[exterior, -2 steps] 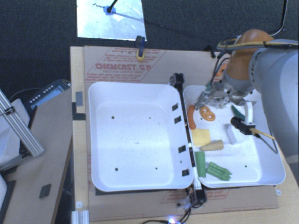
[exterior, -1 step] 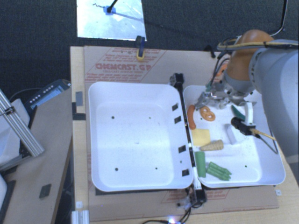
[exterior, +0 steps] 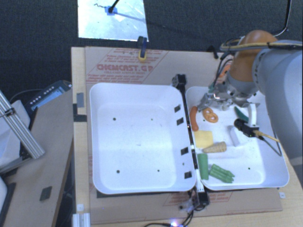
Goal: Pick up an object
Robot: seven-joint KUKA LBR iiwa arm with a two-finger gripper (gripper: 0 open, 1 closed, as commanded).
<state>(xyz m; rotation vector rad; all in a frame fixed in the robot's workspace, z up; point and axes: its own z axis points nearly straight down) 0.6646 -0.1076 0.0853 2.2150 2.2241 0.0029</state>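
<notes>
Objects lie in the right bin (exterior: 274, 174): an orange pretzel-shaped toy (exterior: 210, 115), a yellow block (exterior: 204, 138), a tan cone (exterior: 215, 148) and green pieces (exterior: 220, 173). Whether the fingers (exterior: 211, 98) are released or clenched, I cannot tell; they hang low over that bin's far left corner. Both bins sit on a cardboard sheet (exterior: 124, 65) over the table (exterior: 78, 141), with dark carpet (exterior: 38, 32) behind.

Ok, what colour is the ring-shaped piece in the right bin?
Orange. The ring shows in the camera view, lying near the hand.
</notes>
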